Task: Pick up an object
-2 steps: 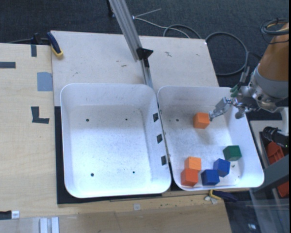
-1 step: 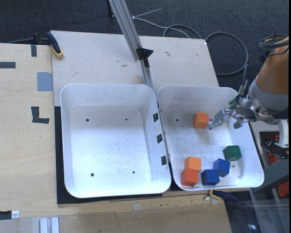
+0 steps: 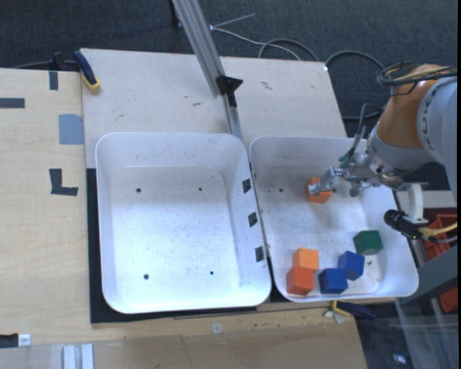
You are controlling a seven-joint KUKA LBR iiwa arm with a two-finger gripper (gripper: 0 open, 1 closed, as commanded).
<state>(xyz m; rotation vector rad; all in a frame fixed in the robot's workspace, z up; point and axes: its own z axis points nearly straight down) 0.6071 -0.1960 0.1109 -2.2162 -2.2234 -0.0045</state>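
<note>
Camera view shows a small orange block (image 3: 320, 191), a squat cube with a darker shaded side, in the upper middle of the right bin (image 3: 288, 214), caught between the narrowed fingers of the pincer (image 3: 328, 181). Along that bin's lower edge sit two more orange blocks (image 3: 303, 270), two blue blocks (image 3: 343, 272) and a green block (image 3: 367, 242). The left bin (image 3: 173, 221) lies just beside it on the worktop (image 3: 150, 91).
</note>
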